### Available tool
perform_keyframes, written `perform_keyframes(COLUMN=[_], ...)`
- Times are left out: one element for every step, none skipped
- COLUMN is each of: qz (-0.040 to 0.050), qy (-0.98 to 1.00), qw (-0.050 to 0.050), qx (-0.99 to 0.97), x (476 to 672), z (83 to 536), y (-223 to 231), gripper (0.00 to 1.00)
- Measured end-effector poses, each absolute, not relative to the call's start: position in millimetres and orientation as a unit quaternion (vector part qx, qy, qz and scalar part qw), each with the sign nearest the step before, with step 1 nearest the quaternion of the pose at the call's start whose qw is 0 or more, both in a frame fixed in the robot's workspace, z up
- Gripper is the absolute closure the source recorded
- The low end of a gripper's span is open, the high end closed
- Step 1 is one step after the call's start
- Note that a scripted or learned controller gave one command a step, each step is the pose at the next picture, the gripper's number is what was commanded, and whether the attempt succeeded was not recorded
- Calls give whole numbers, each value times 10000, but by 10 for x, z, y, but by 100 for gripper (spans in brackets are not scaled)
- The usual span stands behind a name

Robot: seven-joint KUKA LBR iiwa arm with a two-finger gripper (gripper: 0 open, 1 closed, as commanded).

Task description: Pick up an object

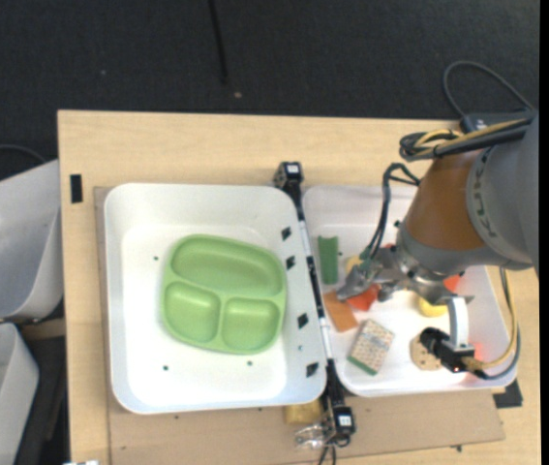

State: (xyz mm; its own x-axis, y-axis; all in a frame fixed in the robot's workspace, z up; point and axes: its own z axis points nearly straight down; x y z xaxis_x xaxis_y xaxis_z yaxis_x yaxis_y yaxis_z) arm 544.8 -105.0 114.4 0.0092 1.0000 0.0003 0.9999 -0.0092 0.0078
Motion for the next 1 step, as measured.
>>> perform_keyframes(qz=[29], qy=[7092], qw=[40], qx=[7049], x=[6192], z=[2055], y=[-515], gripper=[100])
